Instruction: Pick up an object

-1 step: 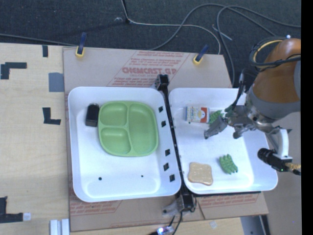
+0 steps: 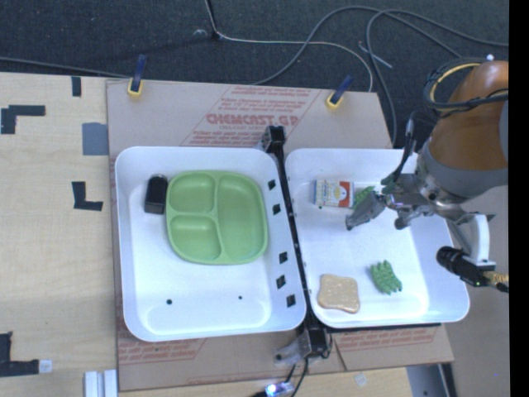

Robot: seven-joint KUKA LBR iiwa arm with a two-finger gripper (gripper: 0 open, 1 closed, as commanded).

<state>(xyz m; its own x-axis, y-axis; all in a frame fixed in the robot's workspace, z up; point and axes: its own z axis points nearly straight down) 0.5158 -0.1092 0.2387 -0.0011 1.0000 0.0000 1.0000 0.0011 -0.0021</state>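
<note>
In the right bin (image 2: 430,246) lie a small red-and-white carton (image 2: 333,193), a green leafy piece (image 2: 362,195) beside it, a green toy vegetable (image 2: 385,277) and a slice of toast (image 2: 339,294). My gripper (image 2: 382,216) hangs over the upper middle of this bin, just right of the carton. It is open, with nothing between its fingers. One finger (image 2: 361,214) points down-left and partly covers the leafy piece. The toast and the green vegetable lie apart from it, toward the bin's near edge.
The left bin (image 2: 132,246) holds a green divided plate (image 2: 217,217) and a small black block (image 2: 155,194) to its left. A black clip rail (image 2: 285,222) divides the two bins. Cables (image 2: 331,31) trail across the dark floor behind the bench.
</note>
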